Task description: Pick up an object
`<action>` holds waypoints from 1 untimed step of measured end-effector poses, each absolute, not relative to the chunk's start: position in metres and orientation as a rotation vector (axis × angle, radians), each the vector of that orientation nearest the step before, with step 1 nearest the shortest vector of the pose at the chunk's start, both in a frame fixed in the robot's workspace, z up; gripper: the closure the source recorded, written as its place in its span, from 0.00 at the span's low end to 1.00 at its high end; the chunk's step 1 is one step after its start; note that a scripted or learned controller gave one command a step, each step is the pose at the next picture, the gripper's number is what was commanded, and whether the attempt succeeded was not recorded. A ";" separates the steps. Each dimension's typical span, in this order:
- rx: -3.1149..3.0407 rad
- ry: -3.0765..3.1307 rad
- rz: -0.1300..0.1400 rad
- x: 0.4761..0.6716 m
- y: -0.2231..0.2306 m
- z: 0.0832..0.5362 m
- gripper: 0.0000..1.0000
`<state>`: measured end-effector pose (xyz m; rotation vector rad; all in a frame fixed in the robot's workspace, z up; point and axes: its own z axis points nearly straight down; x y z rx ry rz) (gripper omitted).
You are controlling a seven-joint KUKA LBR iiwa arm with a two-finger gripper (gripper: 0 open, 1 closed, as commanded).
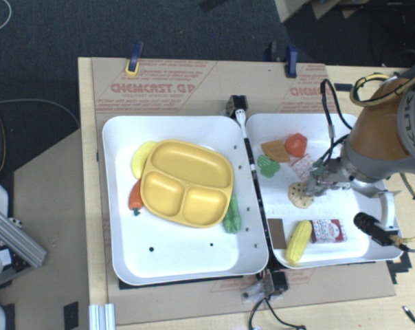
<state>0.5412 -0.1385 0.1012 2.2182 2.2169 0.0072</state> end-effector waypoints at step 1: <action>2.218 2.218 0.004 0.541 -0.140 0.144 1.00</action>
